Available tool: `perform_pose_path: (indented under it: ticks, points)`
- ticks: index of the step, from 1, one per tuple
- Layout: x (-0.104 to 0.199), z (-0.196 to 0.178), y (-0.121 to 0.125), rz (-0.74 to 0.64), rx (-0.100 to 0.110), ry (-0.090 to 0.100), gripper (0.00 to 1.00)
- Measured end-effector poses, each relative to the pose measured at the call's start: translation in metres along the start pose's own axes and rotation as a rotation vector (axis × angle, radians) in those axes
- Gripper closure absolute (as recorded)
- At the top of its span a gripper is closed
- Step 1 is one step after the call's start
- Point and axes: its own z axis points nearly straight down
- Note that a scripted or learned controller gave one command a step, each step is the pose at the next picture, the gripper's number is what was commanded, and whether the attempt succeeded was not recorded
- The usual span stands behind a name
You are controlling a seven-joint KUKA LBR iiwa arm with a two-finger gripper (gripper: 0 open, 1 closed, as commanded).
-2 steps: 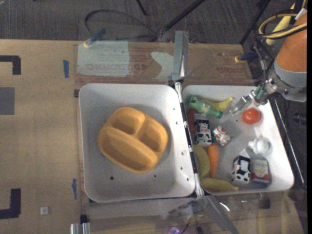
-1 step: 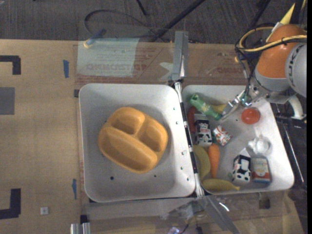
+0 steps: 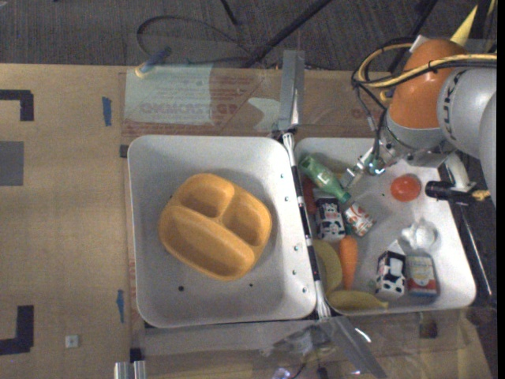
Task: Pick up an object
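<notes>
My gripper (image 3: 361, 168) hangs low over the back of the right bin (image 3: 464, 279), under the orange wrist band. It is just right of a green bottle (image 3: 323, 175) that lies on its side, close to the bottle's cap end. A cow-patterned carton (image 3: 330, 218) and a small red and white can (image 3: 359, 219) lie just in front of it. A red tomato (image 3: 405, 187) sits to its right. I see nothing held in the gripper.
Toward the front of the right bin lie a carrot (image 3: 349, 260), two bananas (image 3: 329, 264) (image 3: 357, 299), a second cow carton (image 3: 390, 275), a red and blue carton (image 3: 421, 277) and a clear cup (image 3: 418, 234). The left bin (image 3: 150, 164) holds an orange divided plate (image 3: 215, 225).
</notes>
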Motion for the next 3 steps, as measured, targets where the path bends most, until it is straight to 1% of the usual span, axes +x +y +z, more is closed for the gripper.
perform_pose_path:
  ticks: [1,2,3]
  points:
    - [-0.013,0.0,-0.054,0.0,-0.016,-0.004,0.0]
    - [0.009,0.0,0.004,0.016,-0.007,0.0,0.0]
    - [0.043,0.0,-0.087,0.052,-0.017,-0.004,0.0]
